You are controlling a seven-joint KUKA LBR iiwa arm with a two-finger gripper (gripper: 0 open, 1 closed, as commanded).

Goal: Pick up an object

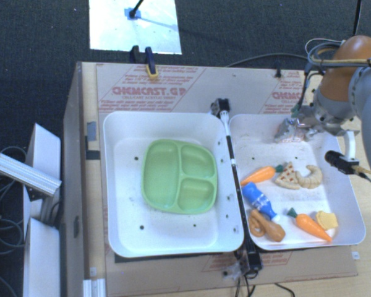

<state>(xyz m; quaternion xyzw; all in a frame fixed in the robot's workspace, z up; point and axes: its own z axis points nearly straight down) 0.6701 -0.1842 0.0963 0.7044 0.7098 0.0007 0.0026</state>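
Observation:
The right bin (352,212) holds several toy foods: an orange carrot (258,176), a pizza slice (289,176), a beige croissant (311,177), a blue bottle (258,201), a brown pretzel-like piece (266,225), a second carrot (310,226) and a yellow cheese wedge (326,219). My gripper (292,129) hangs low over the far part of the right bin, behind the pizza slice and apart from all the toys. Nothing is visibly held in it.
A green divided plate (179,177) lies in the left bin (120,184). A black divider rail (230,159) runs between the bins. The arm's grey wrist and orange band (352,60) lean over the right bin's far right corner, with cables trailing.

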